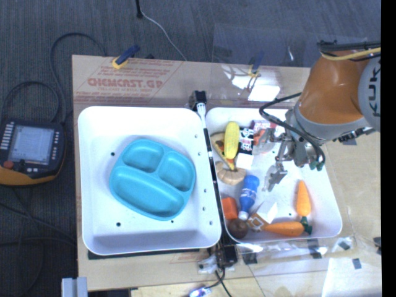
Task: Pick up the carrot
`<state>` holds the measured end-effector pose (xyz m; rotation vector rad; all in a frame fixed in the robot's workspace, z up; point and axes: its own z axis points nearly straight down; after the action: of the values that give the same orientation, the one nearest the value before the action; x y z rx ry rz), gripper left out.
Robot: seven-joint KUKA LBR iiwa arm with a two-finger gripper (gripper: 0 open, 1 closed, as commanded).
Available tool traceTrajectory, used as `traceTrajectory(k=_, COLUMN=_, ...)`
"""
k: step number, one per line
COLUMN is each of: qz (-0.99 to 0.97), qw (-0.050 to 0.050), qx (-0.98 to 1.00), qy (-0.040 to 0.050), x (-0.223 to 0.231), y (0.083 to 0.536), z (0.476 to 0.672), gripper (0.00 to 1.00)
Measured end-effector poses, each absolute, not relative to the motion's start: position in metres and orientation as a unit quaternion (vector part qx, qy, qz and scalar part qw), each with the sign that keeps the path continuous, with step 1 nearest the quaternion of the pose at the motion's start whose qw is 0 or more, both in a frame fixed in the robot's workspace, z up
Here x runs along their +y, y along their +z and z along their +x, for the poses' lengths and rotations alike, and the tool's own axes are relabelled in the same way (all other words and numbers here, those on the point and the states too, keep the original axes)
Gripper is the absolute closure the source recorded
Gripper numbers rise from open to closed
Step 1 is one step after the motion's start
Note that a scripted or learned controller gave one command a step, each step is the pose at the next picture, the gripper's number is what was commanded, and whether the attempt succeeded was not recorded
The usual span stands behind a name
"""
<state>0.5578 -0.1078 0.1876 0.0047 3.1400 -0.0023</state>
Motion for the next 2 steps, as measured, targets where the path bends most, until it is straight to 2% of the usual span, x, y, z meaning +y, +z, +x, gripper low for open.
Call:
traceTrajectory(k=1, qz=-0.075, qw=0.0, qx=0.997, qy=-0.0005, x=-0.155, y=0.118, z=0.496, gripper=0.0)
traceTrajectory(k=2, qz=-0.076, qw=0.019, qx=0.997, qy=0.0014, x=-0.19, y=0.095, z=0.504, gripper=0.0)
